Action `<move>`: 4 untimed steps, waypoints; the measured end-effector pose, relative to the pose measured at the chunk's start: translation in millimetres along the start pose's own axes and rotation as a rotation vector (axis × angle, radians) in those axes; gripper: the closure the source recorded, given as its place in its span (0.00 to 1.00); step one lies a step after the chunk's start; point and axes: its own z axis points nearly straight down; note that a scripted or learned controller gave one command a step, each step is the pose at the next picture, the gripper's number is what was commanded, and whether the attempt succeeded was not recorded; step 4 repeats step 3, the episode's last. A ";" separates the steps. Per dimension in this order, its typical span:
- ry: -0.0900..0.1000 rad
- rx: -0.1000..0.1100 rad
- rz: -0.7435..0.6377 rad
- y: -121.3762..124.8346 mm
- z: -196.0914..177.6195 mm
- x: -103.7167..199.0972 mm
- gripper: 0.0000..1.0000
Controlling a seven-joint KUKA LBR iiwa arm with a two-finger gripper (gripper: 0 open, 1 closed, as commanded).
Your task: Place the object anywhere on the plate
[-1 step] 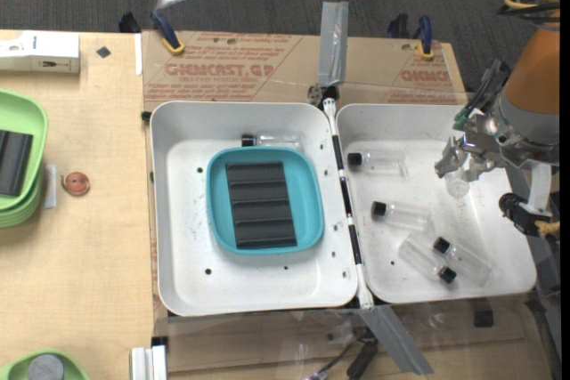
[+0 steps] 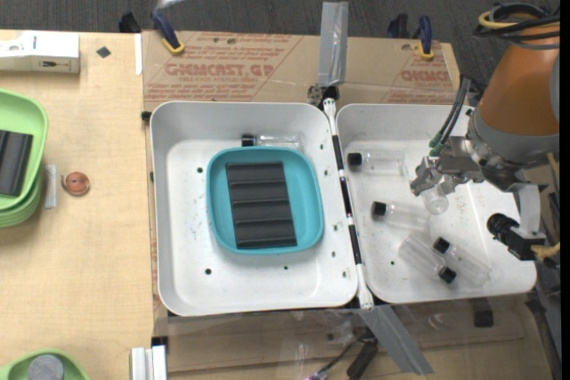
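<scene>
Camera view: clear vials with black caps lie scattered in the right bin. At 9 o'clock, the teal plate carries a black ridged block. Cardboard reads "CHEMCAST GP".

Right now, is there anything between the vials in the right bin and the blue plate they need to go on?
Yes. The two bins' raised rims meet between the vials and the teal plate, so a vial must be lifted over them. The plate also already carries a black ridged block across its middle.
</scene>
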 end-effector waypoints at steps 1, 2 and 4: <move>-0.001 0.001 -0.155 -33.3 8.4 87.8 1.00; -0.001 0.000 -0.155 -33.2 8.4 87.5 0.00; -0.002 0.000 -0.125 2.4 -5.2 149.6 0.00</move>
